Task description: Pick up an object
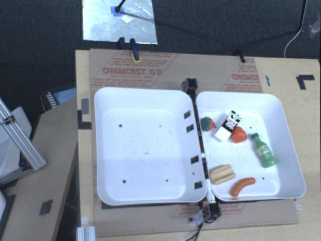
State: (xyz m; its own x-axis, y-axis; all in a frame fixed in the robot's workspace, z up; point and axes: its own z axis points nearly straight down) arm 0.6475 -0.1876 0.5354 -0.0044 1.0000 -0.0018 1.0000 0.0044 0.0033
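Dark blue-grey carpeted floor [40, 34] surrounds a pale wooden bench [83, 74] covered by a brown cardboard sheet printed with red lettering [145, 67]. A square of shiny silver foil [119, 14] lies on the floor at the upper centre of the frame. An aluminium rail [17, 137] crosses the left edge at a slant.

Two shallow white plastic bins sit side by side on the cardboard, touching along a central seam fitted with small black clips. The left bin [108, 102] occupies the middle of the frame. The right bin [291, 154] holds all the objects.

Contents of the right bin, by position:
- Upper left: a small green and red vegetable-shaped toy [207, 123].
- Just right of it: a black and white patterned block [232, 120], with a small white block [221, 133] just below and apparently touching it.
- A red rounded toy [239, 135] beside the white block, close enough that contact cannot be judged.
- Right of centre: a green plastic bottle lying on its side [264, 150].
- Lower left: a tan bread-roll toy [221, 173].
- Lower centre: an orange sausage-shaped toy [243, 186], near the roll but apart from it.

State of the fingers: cannot be determined.
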